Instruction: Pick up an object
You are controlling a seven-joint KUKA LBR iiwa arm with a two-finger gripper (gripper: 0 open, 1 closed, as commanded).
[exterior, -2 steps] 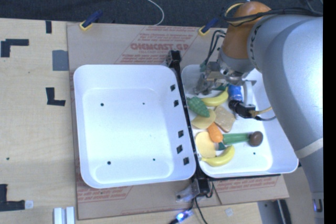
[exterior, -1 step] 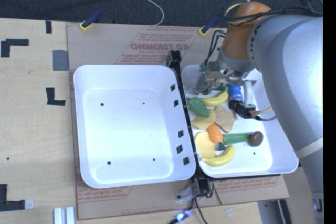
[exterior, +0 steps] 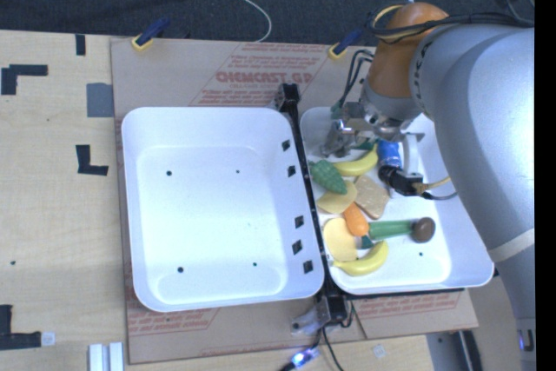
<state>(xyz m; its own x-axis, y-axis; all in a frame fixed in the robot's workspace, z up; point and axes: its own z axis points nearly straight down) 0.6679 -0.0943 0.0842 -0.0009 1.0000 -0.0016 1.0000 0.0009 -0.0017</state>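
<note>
My gripper [exterior: 340, 137] hangs low over the far end of the right bin [exterior: 434, 269], just above a yellow banana [exterior: 358, 162] and close to a blue can [exterior: 390, 154]. Below them lie a green leafy toy [exterior: 329, 176], a tan slice [exterior: 372, 196], a pale yellow round piece [exterior: 335, 202], an orange carrot [exterior: 355, 220], a green-handled tool with a brown knob [exterior: 400, 229] and a second banana [exterior: 367, 259]. Nothing can be made out between the fingers.
The left bin [exterior: 208, 204] lies beside the right one, a black hinge strip [exterior: 298, 178] between them. Both rest on a cardboard sheet [exterior: 234, 78]. My grey arm [exterior: 486, 117] covers the right side of the right bin.
</note>
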